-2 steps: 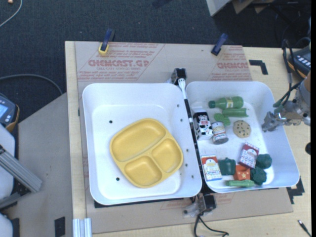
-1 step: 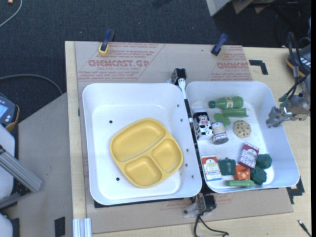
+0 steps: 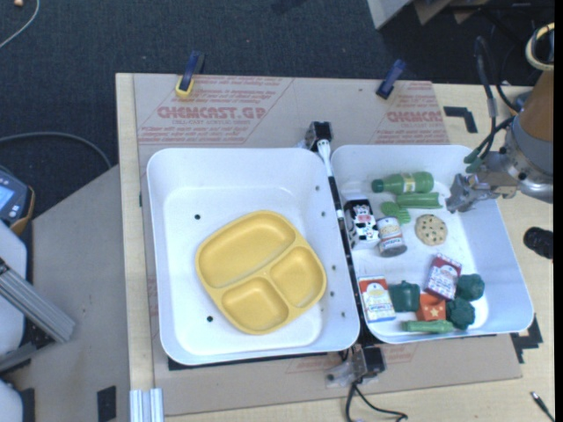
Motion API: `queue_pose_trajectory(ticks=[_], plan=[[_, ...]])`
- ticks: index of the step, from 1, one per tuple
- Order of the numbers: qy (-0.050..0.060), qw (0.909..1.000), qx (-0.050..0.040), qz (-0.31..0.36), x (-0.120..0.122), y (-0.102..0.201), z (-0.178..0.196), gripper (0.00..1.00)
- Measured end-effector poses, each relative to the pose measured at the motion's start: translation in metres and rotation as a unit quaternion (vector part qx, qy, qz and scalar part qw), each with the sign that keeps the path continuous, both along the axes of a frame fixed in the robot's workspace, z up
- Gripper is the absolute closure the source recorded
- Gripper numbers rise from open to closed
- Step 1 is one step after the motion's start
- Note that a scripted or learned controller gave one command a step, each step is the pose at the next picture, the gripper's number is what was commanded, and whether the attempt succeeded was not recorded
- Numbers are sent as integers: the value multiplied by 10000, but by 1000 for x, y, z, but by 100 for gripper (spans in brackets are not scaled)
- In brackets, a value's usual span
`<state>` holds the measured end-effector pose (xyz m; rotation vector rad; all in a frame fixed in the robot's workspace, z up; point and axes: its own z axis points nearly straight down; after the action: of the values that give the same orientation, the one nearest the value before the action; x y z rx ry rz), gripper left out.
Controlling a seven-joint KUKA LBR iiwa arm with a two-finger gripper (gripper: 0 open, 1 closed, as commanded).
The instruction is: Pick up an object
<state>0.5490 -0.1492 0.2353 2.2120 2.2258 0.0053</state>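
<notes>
From the fixed camera above the bench, two shallow white bins sit side by side on a brown board. The left bin (image 3: pixel 167 192) carries a yellow divided plate (image 3: pixel 260 271), lying slightly skewed in the middle of the bin's floor, with three compartments.

The right bin (image 3: pixel 515 275) carries all the small things. Near its far edge lies a green bottle (image 3: pixel 403 183) on its side, parallel to that edge. Just below it lies a smaller green piece (image 3: pixel 406 202), also flat. Against the bin's left wall stands a small black-and-white carton (image 3: pixel 359 222), and just beside it a small can (image 3: pixel 390 236) with a grey lid, tilted. To the right of the can, apart from it, a round cookie (image 3: pixel 430 229) lies flat on the floor.

Toward the near edge, a white-and-orange box (image 3: pixel 376 298) lies close to the left wall. A dark green block (image 3: pixel 405 296) touches its right side. A red-and-white packet (image 3: pixel 442 277) lies tilted beside it, and a cluster of green and red toy vegetables (image 3: pixel 457 309) fills the near right corner, with a long green pod (image 3: pixel 429 326) along the near edge.

The gripper (image 3: pixel 461 194) reaches in over the bin's right edge, beside the green bottle's cap end and above the cookie. Whether its jaws are wide or narrow, I cannot tell; nothing is seen between them.
</notes>
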Motion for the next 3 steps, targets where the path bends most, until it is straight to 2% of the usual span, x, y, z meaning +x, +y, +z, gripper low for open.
queue_pose_trajectory(ticks=[2,3], plan=[[32,10000,9,-7,27,104,-21,100],[9,10000,5,-3,44,148,-24,100]])
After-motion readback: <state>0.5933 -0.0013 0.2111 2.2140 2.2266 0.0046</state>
